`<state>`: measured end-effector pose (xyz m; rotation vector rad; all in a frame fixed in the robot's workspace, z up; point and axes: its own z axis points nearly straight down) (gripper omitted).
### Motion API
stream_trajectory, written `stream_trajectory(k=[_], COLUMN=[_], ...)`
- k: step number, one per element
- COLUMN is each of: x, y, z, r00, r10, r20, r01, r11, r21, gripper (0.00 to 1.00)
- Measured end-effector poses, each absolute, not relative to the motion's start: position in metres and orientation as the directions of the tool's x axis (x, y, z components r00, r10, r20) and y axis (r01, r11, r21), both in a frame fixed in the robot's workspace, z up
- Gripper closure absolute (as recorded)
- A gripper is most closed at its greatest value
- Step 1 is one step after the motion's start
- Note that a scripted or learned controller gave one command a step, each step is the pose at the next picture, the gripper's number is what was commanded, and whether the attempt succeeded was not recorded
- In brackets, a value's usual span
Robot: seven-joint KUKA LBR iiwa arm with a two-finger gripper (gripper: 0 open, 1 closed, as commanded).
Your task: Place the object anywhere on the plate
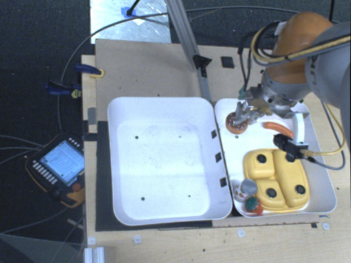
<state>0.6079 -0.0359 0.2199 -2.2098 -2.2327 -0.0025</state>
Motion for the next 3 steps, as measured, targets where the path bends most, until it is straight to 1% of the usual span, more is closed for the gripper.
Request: stream_trajectory(k=[1, 2, 3], x=[0.611, 0.615, 0.613], y=[0.008, 0.064, 0.121], z=[0.225, 0.216, 0.232], r00=[-0.010, -0.009, -0.010], r10=[1.000, 1.000, 1.000], r20=[0.002, 0.001, 0.003], r01=[1.000, 1.000, 1.000], r11=[0.010, 0.009, 0.010], r21=[0.002, 0.002, 0.003], gripper=[1.00, 1.00, 1.00])
